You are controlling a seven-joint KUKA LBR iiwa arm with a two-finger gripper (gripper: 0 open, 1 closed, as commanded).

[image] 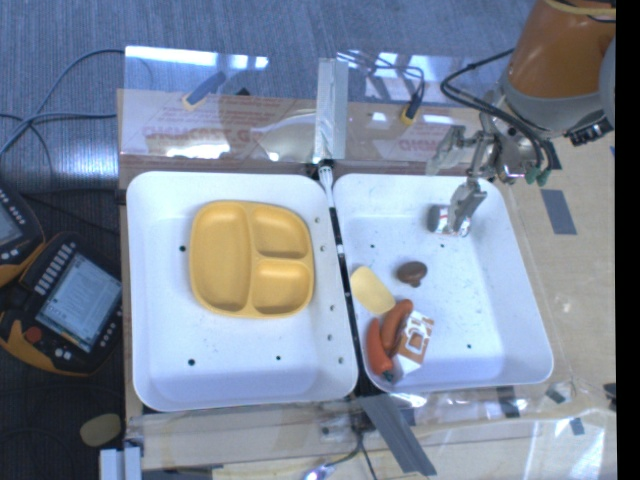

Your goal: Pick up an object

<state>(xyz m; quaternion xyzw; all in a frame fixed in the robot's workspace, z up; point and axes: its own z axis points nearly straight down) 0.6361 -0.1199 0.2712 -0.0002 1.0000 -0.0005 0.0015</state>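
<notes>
My gripper (452, 220) hangs over the back part of the right bin (520, 298), its fingers pointing down near the bin floor with nothing visible between them. Below and left of it lies a small brown lump (411, 272). Closer to the divider sits a pale yellow piece (371, 291). In the front left corner of that bin lie two orange-red sausages (387, 333) beside a white and orange packet (416, 336). The gripper touches none of these.
The left bin (160, 368) holds a yellow three-compartment tray (251, 257). Clear panels stand behind both bins. A pendant controller (62, 298) and cables lie on the floor at the left.
</notes>
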